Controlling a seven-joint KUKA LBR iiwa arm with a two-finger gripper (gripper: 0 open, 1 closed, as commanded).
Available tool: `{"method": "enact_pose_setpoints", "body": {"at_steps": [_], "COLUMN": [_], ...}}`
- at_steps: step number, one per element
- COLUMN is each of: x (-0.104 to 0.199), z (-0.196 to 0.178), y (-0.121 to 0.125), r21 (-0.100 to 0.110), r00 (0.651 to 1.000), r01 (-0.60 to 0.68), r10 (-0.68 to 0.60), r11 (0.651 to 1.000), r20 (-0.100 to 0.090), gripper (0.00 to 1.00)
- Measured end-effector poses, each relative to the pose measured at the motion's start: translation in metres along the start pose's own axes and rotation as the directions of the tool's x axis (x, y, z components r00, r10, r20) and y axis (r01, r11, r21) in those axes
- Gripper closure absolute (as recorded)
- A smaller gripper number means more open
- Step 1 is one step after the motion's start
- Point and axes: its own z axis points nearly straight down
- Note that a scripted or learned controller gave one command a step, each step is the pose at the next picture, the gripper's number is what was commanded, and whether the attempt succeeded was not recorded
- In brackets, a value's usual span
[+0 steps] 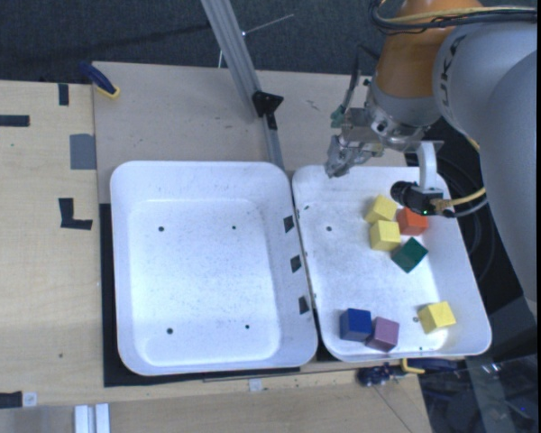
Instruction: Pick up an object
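Hovering at the upper edge of the right bin (343, 269) in the frame's upper right, gripper (338, 168) carrying nothing, finger state impossible to tell, yellow blocks (384, 233), orange block (412, 221), green block (409, 254) lying right of centre, blue block (355, 323) and purple block (384, 332) sitting lower right.

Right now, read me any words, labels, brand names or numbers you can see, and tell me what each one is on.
"KU": dark letters on the arm's grey casing below the orange band, cut off by the curve and partly blurred.
Nothing else readable: the blocks, both bins and the bench carry no legible text.
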Motion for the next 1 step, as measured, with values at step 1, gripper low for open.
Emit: {"method": "enact_pose_setpoints", "body": {"at_steps": [1], "x": [0.0536], "z": [0.0028], "y": [-0.0019], "r21": [-0.002], "r00": [1.000], "r01": [0.001], "r10": [-0.001], "r11": [1.000], "r20": [0.000], "gripper": [1.00]}}
